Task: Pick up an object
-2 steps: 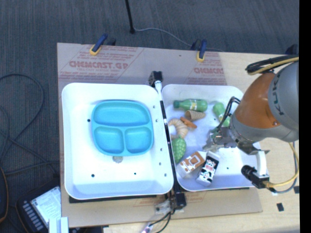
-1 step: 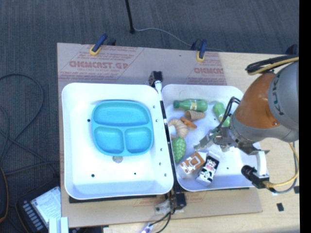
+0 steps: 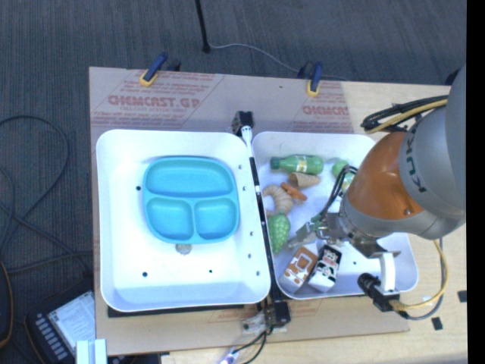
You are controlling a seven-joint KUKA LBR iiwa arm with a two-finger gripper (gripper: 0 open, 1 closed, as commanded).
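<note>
The right bin [image 3: 405, 275] holds several small objects. A green bottle [image 3: 298, 163] lies at the back, with a brown cone-shaped piece [image 3: 307, 179] just in front of it. A tan and orange toy [image 3: 282, 196] sits near the bin's left wall, and a green bumpy object [image 3: 279, 230] lies below it. An orange and white carton [image 3: 301, 267] and a black and white carton [image 3: 326, 268] rest at the front. My gripper [image 3: 320, 232] hangs low over the middle of this bin, just above the two cartons and right of the green bumpy object. The wrist hides its tips.
The left bin [image 3: 121, 264] carries a blue divided plate [image 3: 190, 199] with a small grey item [image 3: 183, 247] at its front edge. The arm's orange band [image 3: 386, 188] covers the right bin's back right. Clamps [image 3: 154, 68] hold the cardboard at the back.
</note>
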